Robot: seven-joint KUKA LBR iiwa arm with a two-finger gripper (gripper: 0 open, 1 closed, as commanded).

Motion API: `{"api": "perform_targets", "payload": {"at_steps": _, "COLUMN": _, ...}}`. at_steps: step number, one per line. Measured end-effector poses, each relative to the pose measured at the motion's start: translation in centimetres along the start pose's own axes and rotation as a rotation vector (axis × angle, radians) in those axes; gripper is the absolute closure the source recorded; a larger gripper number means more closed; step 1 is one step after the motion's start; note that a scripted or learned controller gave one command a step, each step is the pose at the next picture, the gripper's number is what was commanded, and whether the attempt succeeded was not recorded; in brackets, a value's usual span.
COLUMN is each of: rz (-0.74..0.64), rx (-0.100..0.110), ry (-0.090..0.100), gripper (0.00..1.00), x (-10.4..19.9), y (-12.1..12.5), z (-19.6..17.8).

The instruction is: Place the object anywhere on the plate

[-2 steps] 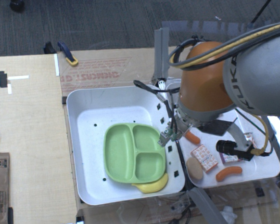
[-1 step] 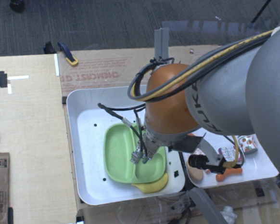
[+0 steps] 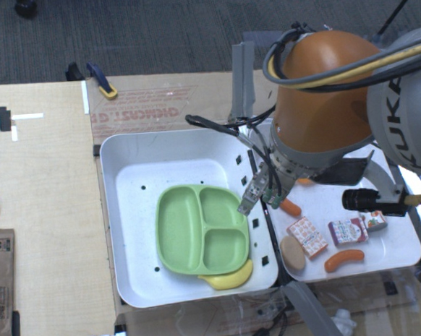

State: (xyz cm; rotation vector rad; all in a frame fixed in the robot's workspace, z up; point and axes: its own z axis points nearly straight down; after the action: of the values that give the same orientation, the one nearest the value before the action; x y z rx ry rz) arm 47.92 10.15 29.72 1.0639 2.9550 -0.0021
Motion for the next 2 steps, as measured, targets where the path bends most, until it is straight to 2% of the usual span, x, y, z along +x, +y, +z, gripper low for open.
{"api": "perform_targets", "payload": {"at_steps": 1, "rz": -0.068, "rx": 0.003, "ry": 0.003, "gripper": 1.00, "x": 6.1, "y": 8.7, "z": 8.7}}
{"api": "perform_targets", "payload": {"at_steps": 2, "rz": -0.291, "rx": 0.003, "ry": 0.003, "gripper": 1.00, "x": 8.2, "y": 9.6, "z": 14.8}}
